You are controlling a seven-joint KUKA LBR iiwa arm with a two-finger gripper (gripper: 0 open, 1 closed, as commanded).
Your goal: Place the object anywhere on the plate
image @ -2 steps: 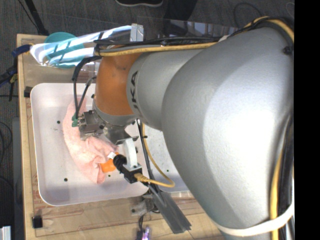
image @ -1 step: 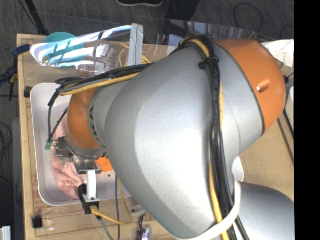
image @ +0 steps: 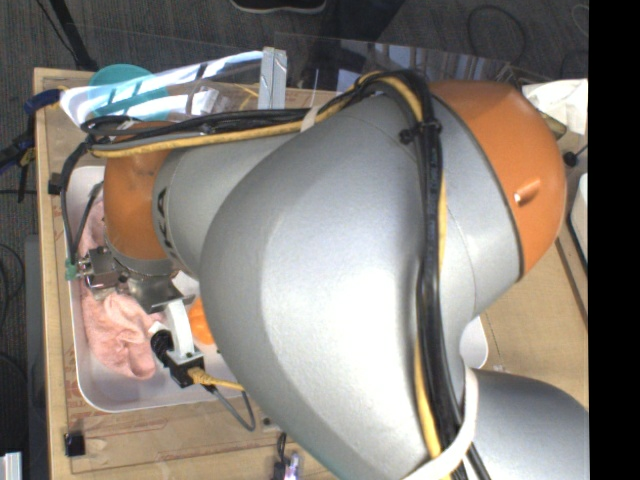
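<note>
Pink, crumpled and soft-looking, the likely object [image: 112, 330] lay in the left bin [image: 105, 396], at 8 o'clock of the view, just beneath the tool [image: 140, 290]. A small orange thing [image: 201, 325] sat just beside it at 3 o'clock. Whether the tool was clenched or released could not be told, because the arm [image: 350, 268] hid it. Limp fabric could slip or snag, and 2 things lying so close risked the wrong pick.

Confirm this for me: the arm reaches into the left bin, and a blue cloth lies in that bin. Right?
Wrong colour: it is a pink cloth, not a blue one. In the camera view the arm reaches into the left bin, and the pink cloth lies in that bin.
</note>
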